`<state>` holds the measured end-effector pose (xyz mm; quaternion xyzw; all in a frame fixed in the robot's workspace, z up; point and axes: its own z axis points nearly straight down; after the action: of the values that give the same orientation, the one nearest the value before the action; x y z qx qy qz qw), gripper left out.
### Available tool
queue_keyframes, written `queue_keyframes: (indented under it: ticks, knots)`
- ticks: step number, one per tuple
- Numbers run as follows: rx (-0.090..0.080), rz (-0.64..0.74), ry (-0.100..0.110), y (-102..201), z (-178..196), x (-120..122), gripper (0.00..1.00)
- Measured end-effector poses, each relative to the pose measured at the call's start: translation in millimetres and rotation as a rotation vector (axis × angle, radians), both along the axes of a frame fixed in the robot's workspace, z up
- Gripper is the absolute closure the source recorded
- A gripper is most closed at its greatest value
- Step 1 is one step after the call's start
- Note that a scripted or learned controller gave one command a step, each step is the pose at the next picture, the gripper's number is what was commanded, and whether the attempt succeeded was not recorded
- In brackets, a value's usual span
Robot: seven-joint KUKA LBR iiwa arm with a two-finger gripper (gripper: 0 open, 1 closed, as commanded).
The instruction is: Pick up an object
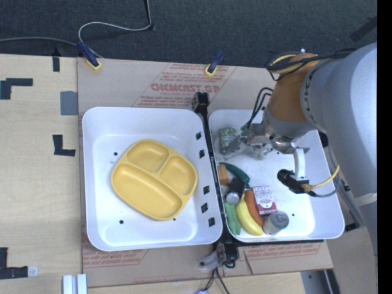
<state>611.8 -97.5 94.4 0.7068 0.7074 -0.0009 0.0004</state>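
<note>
Reach step, nothing lifted yet. Gripper (254, 144) low in the right bin (318, 222), apparently touching a crumpled silver-green wrapper (228, 139); finger state impossible to tell. Next: close squarely on it, avoiding the banana (247, 218) pile nearby.

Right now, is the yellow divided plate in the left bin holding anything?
Empty. The yellow divided plate lies flat in the left bin, with all compartments showing bare yellow.

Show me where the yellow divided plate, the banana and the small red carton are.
yellow divided plate (154, 179), camera view, centre ridge.
banana (247, 218), camera view, middle of its curve.
small red carton (264, 199), camera view, top face.
</note>
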Motion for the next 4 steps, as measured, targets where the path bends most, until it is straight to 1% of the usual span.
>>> queue_keyframes:
  ticks: [1,2,3,4]
  knots:
    - [0.002,0.001,0.004,-3,-9,5,0.00]
    - [0.002,0.003,0.001,-3,0,6,1.00]
    - [0.002,0.003,0.001,-3,0,6,0.00]
    - [0.012,0.009,0.086,-19,-10,35,0.00]
